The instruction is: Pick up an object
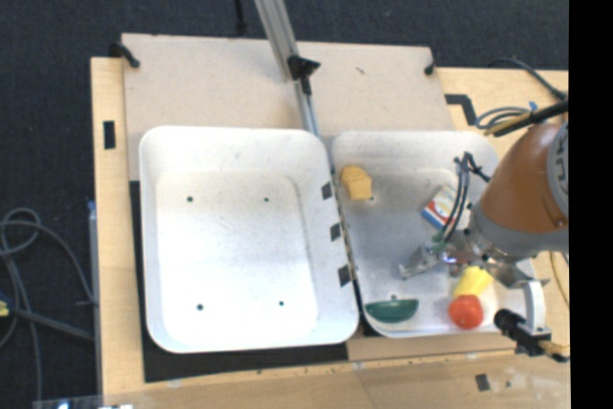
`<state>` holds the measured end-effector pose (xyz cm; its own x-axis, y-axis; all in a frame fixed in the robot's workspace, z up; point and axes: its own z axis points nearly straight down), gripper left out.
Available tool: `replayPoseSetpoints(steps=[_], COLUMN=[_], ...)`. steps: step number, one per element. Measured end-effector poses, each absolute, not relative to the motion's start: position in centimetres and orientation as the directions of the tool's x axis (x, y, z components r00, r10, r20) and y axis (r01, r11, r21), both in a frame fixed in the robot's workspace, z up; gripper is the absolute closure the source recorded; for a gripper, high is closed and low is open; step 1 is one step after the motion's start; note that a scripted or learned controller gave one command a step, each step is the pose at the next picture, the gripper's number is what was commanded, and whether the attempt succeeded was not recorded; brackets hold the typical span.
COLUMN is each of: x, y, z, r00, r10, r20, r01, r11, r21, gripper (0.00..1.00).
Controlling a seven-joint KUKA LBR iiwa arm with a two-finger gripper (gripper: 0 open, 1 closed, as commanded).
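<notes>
The arm [522, 192] reached in from the right over the right bin [383, 158], its orange band over that bin's right side; the gripper [426, 261] sat low in the middle of the bin floor, metal fingers pointing left; could not tell whether it was open or closed, nothing visibly between the fingers. A yellow block [356, 183] lay near the bin's left wall, upper part, well apart from the gripper; a small white, red and blue item [439, 208] lay just above the gripper, beside the wrist; a dark green bowl-like piece [393, 308] rested at the front rim; a yellow-and-red object [468, 298] lay at the front right, just beside the arm's base end. Left bin [239, 235] sat touching the right one; a slanted metal pole [268, 0] rose behind them.
</notes>
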<state>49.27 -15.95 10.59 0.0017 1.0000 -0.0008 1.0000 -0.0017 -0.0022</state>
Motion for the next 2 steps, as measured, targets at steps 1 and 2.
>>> replayPoseSetpoints(steps=[1,2], x=[49.6,49.6], y=[-15.9,-16.1], z=[11.9,18.4], r00=[0.008,-0.003], r10=[1.0,1.0], r20=[0.001,-0.003], r01=[1.0,1.0], r11=[-0.008,0.003], r21=[0.008,0.009], gripper=[1.0,1.0])
